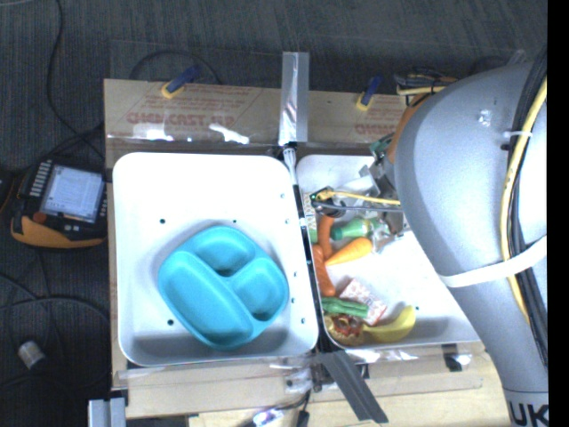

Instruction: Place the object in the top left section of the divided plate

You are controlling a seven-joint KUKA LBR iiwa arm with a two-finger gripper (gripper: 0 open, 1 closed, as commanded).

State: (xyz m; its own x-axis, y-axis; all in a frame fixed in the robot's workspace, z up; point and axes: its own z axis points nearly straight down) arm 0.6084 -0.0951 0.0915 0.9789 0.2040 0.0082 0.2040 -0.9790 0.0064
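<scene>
The arm (pixel 476 194) takes up the right of the frame, a broad grey body with a white strap and cables running down it, covering the right part of the right bin (pixel 409 256). The gripper (pixel 384 205) sits at the arm's left edge, upper middle of the right bin, low over the toys; too little of it shows to tell whether it is wide, narrow or holding anything.

The left bin (pixel 156 194) fills the centre-left — a shallow white tray with the plate (pixel 222 283) lying in its lower middle. The plate is bright blue, rounded, divided into three hollows and turned at a slant; nothing rests in any hollow.

Behind both bins, along the upper edge, lies a brown board (pixel 204 109) with red lettering, held by blue-and-yellow clamps.

The toy food is heaped on the left side of the right bin — an orange carrot (pixel 349 250) in the middle, a green piece (pixel 348 229) just above it, a banana (pixel 391 326) at the lower edge.

At the far left of the frame a small screen device (pixel 62 198) lies on the dark floor.
</scene>
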